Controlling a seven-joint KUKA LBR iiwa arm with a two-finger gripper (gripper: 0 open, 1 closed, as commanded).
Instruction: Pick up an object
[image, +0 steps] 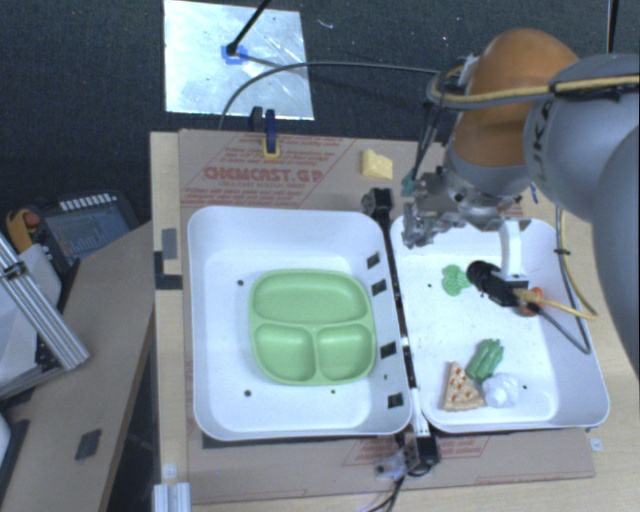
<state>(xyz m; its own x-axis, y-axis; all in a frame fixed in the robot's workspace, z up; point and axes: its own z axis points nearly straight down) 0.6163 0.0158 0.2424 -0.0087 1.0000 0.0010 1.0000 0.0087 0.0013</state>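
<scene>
Where the jaws hang low over the far corner of the white bin (548, 372) on the arm's side, the nearest thing to them is a small green leafy toy (456, 279). It lies on the bin's floor just this side of them, apart from them. Whether the jaws are released or clenched I cannot tell, since from this angle they are a dark tangle under the grey arm (590, 130). Toward the near rim of the same bin three more things lie bunched together: a pizza slice toy (461, 388), a green piece (487, 358) close against its upper edge, and a white lump (503, 390) just beside both. The other bin (215, 262) holds a pale green divided plate (310, 327) in its middle. Beyond the bins a yellow block (377, 163) rests on the desk (330, 160) — on the brown cardboard there.
</scene>
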